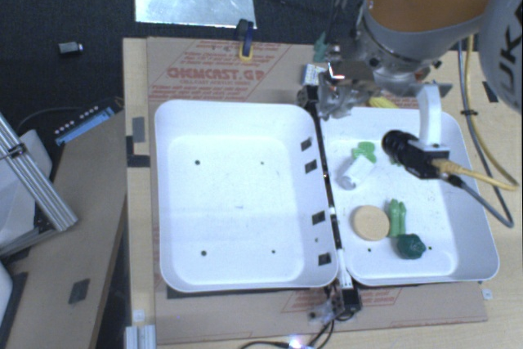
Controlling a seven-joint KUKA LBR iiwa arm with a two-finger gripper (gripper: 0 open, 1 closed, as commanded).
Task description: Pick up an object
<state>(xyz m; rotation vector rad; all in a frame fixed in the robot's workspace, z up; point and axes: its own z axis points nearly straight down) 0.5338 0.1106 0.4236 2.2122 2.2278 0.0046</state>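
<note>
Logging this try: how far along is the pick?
Done: the gripper is at the right bin's far corner. In hand: nothing I can see. Left: the disc, green toys and white piece all lie in the bin.

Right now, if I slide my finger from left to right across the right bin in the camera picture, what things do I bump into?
White curved piece → tan round disc → dark green lump.
</note>
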